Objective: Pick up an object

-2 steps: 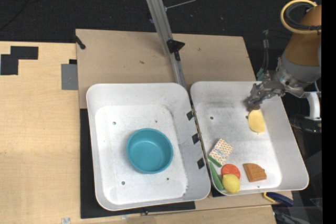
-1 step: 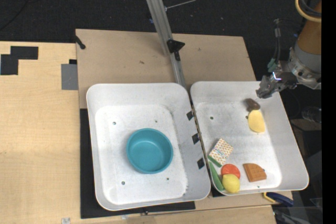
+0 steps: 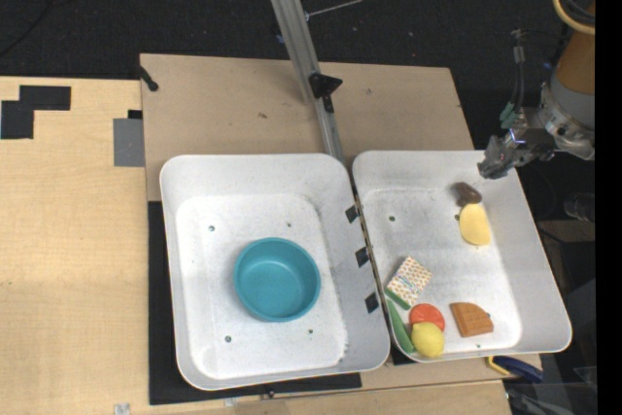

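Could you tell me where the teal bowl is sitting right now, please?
In the camera view, the teal bowl sits alone in the left bin, a little below its middle, well apart from the small items in the right bin.

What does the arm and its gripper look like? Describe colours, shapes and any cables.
The arm shows a rounded orange band beneath a grey ring, with a pale grey metallic wrist below it. The gripper is a small, dark grey metal piece. A thin dark cable or rod rises alongside the wrist.
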### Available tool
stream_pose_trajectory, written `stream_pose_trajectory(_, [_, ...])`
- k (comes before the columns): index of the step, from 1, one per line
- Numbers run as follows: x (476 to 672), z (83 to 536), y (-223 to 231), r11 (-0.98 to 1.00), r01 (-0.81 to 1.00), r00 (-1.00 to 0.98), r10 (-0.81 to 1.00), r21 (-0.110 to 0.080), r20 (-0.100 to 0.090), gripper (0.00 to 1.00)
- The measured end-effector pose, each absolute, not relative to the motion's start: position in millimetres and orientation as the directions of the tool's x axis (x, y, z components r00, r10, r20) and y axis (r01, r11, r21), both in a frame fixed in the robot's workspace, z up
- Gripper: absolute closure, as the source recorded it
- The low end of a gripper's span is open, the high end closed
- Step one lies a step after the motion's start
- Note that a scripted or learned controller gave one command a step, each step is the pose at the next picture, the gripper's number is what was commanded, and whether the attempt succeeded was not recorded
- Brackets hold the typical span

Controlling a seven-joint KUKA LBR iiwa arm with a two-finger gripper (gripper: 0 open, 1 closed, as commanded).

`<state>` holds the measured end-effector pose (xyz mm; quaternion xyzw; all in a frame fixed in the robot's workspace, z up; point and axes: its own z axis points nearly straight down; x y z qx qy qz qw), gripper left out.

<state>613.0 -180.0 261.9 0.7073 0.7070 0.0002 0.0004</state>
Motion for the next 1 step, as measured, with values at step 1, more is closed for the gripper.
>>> stream_pose_trajectory(1, [615.1,265.9,-126.5,0.004,1.000,-0.004,1.000,0.000,0.001,1.00])
